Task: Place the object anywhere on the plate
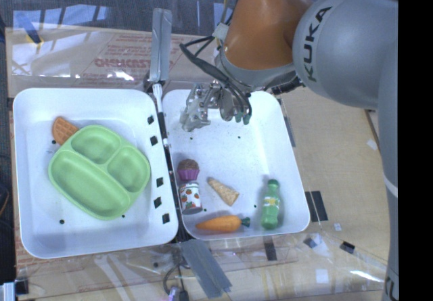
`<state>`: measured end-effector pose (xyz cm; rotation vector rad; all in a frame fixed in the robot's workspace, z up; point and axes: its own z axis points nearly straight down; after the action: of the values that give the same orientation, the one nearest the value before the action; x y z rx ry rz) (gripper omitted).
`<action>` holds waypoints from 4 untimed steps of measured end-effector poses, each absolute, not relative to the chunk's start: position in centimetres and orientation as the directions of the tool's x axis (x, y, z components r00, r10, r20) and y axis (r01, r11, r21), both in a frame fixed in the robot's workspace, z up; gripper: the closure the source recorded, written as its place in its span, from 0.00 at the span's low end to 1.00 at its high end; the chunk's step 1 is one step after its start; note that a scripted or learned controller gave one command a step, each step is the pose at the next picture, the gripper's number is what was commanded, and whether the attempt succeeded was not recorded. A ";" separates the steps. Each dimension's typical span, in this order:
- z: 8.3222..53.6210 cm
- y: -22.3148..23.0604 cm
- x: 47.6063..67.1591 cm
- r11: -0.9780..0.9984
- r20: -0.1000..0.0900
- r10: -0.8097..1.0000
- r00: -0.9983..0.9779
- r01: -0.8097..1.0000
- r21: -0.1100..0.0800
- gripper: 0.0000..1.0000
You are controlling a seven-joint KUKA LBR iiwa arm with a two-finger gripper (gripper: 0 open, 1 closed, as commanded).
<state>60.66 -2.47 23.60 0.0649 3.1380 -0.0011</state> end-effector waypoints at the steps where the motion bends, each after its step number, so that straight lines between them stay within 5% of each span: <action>1: 19.1 -2.8 48.7 0.985 0.002 0.172 -0.985 0.172 -0.001 1.00; 2: 23.4 2.3 55.5 1.000 -0.002 0.030 -1.000 0.030 0.000 1.00; 3: 31.1 -2.7 62.6 0.999 -0.004 -0.051 -0.999 -0.051 -0.002 1.00; 4: 25.3 -3.7 52.2 0.997 0.000 -0.076 -0.997 -0.076 0.000 1.00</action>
<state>52.17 -3.74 25.33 -0.1200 3.1395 -0.0006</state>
